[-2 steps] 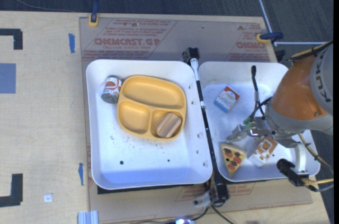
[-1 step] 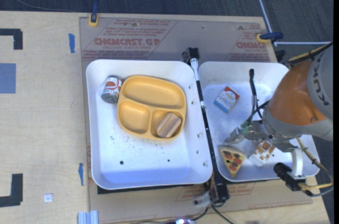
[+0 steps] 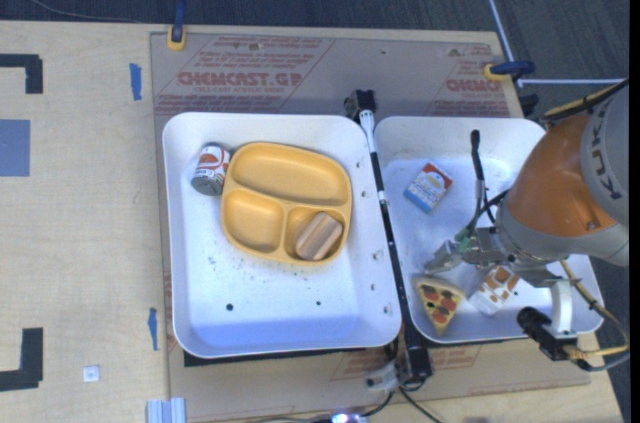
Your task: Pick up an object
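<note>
My gripper [image 3: 453, 256] hangs low over the right bin [image 3: 400, 241], below the orange band of the arm [image 3: 560, 191]. A toy pizza slice [image 3: 438, 303] lies just below it, near the bin's front edge. A small white and orange block [image 3: 497, 289] lies to the gripper's right, partly under the wrist. A blue and white carton [image 3: 428, 187] rests further back in the same bin. I see nothing held in the gripper.
The left bin [image 3: 190, 291] holds a yellow divided tray [image 3: 285, 176] with a tan bread-like piece [image 3: 318, 235] in its front right compartment. A small can [image 3: 209, 169] lies left of the tray. Cables run along the right bin's front and back.
</note>
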Controlling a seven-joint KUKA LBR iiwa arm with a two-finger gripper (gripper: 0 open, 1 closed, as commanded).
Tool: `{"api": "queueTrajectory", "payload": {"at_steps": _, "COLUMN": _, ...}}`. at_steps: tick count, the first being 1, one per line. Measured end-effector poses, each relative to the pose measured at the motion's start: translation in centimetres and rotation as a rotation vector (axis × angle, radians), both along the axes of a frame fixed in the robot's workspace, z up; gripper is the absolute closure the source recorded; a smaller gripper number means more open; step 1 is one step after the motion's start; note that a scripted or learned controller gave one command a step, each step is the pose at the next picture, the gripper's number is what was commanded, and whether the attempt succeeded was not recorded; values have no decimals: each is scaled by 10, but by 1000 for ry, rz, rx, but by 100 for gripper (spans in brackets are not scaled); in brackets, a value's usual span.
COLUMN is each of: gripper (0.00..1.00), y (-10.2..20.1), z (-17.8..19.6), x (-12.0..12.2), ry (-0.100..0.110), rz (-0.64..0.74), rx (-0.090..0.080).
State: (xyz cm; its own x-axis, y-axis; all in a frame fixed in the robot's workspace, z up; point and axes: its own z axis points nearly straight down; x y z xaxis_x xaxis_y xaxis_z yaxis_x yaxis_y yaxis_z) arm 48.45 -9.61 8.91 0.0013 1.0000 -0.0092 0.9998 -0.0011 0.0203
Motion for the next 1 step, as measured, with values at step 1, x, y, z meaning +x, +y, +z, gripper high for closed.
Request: {"api": "queueTrajectory", "payload": {"at_steps": 1, "gripper": 0, "y": -2, "z": 0, "x": 0, "ry": 1, "rz": 2, "rx": 3}}
